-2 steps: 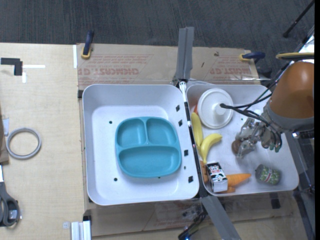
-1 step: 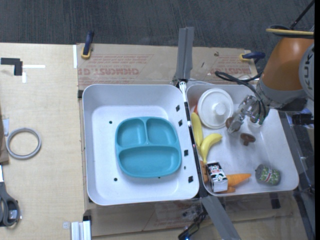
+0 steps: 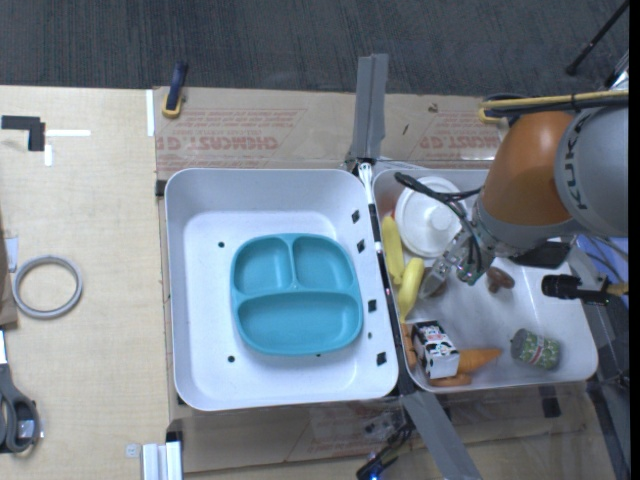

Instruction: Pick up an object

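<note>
Two white bins sit side by side on the table (image 3: pixel 80 198). The left bin (image 3: pixel 190 298) holds a blue plate (image 3: pixel 297 294) with three parts. The plate lies flat in the middle of that bin.

The right bin (image 3: pixel 575 343) holds many small things. Two yellow bananas (image 3: pixel 402 266) lie along its left wall, one just beside the other. A white bowl (image 3: pixel 426 220) sits near the far edge of this bin, close to the bananas. A small box (image 3: pixel 436 349) with black and white marks stands at the near left corner. An orange carrot (image 3: pixel 478 360) lies just beside the box, along the near edge. A green round thing (image 3: pixel 535 349) rests near the near right corner. A small brown thing (image 3: pixel 500 280) lies on the bin floor near the middle.

The grey arm (image 3: pixel 560 183) with its orange band reaches in over the right bin. The tool (image 3: pixel 462 265) hangs low in the middle of this bin, between the bananas and the small brown thing. It is too small and dark to tell if it is open or closed, or if anything is in it.

On the left side of the table lies a grey ring (image 3: pixel 45 286). Scissors (image 3: pixel 18 418) lie near the table's near left corner.
</note>
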`<action>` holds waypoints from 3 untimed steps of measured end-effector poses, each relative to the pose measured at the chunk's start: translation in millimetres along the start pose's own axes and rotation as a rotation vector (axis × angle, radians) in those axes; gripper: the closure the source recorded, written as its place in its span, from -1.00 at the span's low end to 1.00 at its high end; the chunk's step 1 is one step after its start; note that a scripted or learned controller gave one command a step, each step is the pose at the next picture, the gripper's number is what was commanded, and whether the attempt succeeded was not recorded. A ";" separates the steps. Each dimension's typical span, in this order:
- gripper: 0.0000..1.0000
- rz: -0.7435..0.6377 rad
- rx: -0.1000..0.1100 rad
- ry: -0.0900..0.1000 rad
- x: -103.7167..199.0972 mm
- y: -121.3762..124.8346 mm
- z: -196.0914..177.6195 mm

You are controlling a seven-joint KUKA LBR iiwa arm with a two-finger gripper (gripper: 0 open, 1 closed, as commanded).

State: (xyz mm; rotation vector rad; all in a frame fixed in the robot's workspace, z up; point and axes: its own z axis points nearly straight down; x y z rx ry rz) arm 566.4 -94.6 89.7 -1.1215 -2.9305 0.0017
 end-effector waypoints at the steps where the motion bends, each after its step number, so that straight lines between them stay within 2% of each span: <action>1: 1.00 -0.305 -0.002 -0.004 -34.4 -76.7 -24.9; 2: 1.00 -0.136 -0.003 -0.003 -108.1 -50.4 -1.2; 3: 1.00 0.202 -0.001 -0.003 -67.0 6.4 -100.6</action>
